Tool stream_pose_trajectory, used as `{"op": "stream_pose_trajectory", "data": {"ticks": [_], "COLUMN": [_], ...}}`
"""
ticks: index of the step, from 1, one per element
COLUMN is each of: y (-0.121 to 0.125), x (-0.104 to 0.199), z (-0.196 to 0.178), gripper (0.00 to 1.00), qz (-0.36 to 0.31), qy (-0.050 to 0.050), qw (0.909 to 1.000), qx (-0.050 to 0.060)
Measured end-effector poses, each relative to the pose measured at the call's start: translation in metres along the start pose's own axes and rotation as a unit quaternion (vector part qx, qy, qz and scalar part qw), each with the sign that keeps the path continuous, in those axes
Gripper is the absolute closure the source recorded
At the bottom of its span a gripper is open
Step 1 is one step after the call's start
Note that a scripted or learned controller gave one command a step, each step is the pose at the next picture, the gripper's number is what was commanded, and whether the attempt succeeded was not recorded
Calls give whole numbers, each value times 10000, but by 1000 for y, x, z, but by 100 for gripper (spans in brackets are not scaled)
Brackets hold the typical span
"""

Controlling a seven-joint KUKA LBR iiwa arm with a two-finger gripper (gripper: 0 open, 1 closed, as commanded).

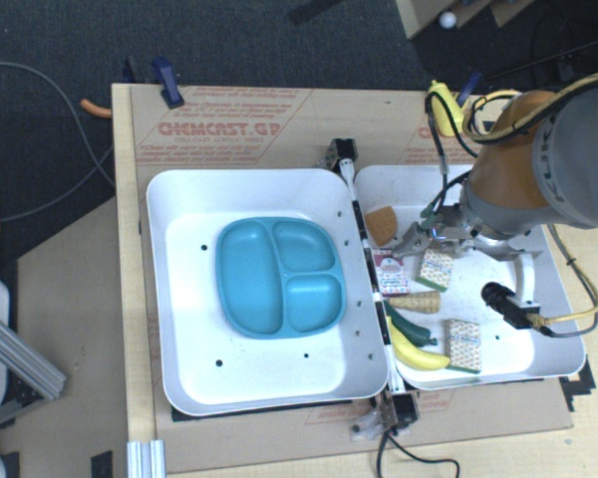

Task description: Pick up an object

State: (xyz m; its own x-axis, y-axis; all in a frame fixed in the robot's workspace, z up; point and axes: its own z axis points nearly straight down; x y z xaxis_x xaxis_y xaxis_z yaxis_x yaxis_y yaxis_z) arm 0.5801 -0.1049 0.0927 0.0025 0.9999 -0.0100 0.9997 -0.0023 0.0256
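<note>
Objects in right bin (568, 358): two packets, one banana (419, 355), one cone; claw (429, 235) state unclear.

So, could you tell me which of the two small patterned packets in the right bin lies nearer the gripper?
The upper patterned packet, right beside the gripper. The other packet lies lower in the right bin, next to the banana.

A: Where's the gripper (426, 235)?
B: Low in the right bin (553, 352), the arm (523, 167) coming in from its right.
A: What's nearest?
B: A brown piece (381, 225) just left of it, a packet (437, 268) just below.
A: Further down?
B: A banana (419, 356) and another packet (463, 344). The blue tray (277, 275) lies well to its left, in the left bin (179, 267).
</note>
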Motion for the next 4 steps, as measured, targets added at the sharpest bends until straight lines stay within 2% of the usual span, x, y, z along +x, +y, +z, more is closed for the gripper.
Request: {"op": "stream_pose_trajectory", "data": {"ticks": [1,2,3,4], "y": [-15,43,-8,-7], "x": [-11,-2,-25,-25], "z": [4,9,8,-2], "gripper": [0,0,0,100], "qz": [-3,-16,-7,-6], "qy": [22,48,50,52], "qw": [10000,9999,9999,9999], "qx": [72,122,138,129]}}
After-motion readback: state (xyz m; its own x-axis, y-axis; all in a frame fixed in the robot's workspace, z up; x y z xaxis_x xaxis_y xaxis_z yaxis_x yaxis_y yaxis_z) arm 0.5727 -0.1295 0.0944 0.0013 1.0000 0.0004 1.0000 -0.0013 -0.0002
